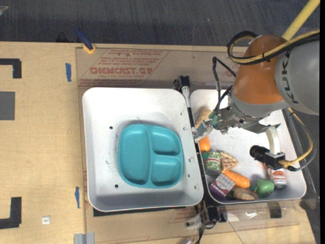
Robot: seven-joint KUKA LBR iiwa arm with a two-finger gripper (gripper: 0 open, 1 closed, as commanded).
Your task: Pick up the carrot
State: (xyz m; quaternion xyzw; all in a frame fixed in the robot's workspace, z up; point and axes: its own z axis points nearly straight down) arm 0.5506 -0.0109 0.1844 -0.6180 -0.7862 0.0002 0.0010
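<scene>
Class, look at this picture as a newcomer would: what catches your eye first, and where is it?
The turquoise divided plate in the left white bin stands out first. Next comes the arm's orange band at upper right, above the right bin. There an orange carrot lies among jumbled toy foods near the front.

I see the left white bin (96,136) holding a teal divided plate (150,155) near its middle, three compartments facing up. In my right white bin (294,187), toy foods crowd the near edge: a green vegetable (264,187), a purple-wrapped piece (221,186), a small can (278,178) and a green-labelled packet (213,161). Both bins rest on a brown cardboard sheet (127,67) with red print at its far side.
</scene>
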